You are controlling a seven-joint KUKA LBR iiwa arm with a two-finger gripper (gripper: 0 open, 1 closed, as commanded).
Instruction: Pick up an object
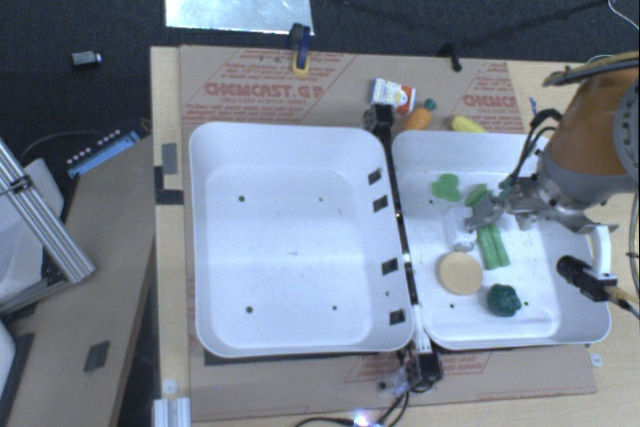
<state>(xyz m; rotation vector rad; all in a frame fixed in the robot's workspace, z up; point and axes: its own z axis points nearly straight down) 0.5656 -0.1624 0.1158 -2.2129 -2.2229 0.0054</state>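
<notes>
Four items lie in the right white bin point(560, 330): a long green block point(492, 246), a tan wooden disc point(460, 273), a dark green lump point(504, 300), and a pale green piece point(446, 185). Jaws of the gripper point(484, 211) sit just above the block's upper end; whether they are parted cannot be told, and nothing shows between them. Risk: an off-centre closure may nudge the block against the nearby disc instead of gripping it.

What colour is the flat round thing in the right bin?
The flat round disc is pale tan, like light wood. The camera view shows it best.
</notes>
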